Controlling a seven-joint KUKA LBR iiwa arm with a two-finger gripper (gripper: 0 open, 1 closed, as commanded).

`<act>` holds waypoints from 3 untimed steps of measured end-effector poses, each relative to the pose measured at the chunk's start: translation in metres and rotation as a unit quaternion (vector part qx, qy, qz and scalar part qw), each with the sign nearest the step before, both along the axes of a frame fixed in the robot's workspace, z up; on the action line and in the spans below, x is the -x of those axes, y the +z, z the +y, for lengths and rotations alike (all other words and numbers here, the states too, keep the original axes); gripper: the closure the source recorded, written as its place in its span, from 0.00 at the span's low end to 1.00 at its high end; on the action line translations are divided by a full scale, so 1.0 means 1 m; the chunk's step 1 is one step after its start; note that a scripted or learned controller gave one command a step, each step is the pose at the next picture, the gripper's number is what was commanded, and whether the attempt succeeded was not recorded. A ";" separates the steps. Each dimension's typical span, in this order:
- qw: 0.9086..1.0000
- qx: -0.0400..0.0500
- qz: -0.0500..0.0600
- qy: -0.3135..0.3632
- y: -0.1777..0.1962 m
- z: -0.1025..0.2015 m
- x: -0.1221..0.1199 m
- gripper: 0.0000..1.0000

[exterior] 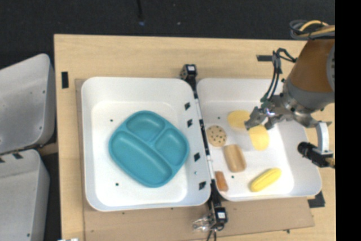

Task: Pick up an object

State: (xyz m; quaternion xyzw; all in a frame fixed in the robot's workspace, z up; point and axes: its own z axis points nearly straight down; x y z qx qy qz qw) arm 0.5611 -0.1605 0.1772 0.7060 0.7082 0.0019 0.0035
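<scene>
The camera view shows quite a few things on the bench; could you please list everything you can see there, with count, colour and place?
Bins: two, white, side by side on the bench.
Divided plate: one, teal, lying in the left bin.
Cookie: one, tan with dark specks, right bin near the divider.
Bread piece: one, light brown, right bin centre.
Small sausage-like piece: one, reddish brown, right bin's lower left corner.
Corn-like piece: one, yellow, right bin's lower part.
Flat yellow piece: one, yellow, right bin's upper middle.
Yellow block: one, yellow, just below the gripper.
Bench: one, light wood.
Gripper: one, dark, over the right bin beside the yellow block.
Arm: one, grey with orange band, entering from the right.
</scene>
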 end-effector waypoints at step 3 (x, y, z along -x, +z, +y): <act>1.000 -0.001 0.004 0.001 0.080 0.056 -0.013 1.00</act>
